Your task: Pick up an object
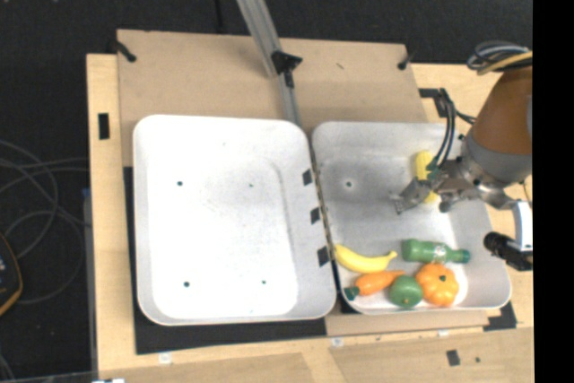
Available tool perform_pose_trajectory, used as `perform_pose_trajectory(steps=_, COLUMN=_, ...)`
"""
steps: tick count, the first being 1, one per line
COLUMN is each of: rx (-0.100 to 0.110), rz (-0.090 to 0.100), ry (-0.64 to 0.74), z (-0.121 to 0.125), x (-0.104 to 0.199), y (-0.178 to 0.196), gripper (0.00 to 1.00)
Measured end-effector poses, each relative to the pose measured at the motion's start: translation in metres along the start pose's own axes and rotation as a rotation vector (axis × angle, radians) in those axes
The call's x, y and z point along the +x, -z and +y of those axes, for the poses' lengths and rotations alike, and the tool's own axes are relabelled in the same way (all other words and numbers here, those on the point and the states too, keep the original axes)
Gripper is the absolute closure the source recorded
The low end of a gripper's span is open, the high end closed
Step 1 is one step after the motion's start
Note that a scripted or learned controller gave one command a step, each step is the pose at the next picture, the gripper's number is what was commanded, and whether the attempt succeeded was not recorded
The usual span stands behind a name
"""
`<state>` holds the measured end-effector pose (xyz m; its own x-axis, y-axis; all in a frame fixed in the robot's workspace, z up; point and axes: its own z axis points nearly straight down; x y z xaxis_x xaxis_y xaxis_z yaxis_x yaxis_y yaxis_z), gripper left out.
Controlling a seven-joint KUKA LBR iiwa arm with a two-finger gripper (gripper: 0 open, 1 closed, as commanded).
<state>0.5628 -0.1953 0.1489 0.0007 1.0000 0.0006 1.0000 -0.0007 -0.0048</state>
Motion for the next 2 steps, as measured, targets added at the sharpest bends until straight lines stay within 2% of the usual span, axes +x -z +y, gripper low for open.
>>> perform_pose_trajectory(steps=1, rx=-0.003, rz=-0.001, ry=0.000, z=0.000, x=-0.001, y=-0.050, gripper=0.00)
perform_pose_trajectory(steps=2, rx=-0.008, rz=-0.001, ry=-0.001, z=0.001, x=-0.001, y=-0.037, gripper=1.00)
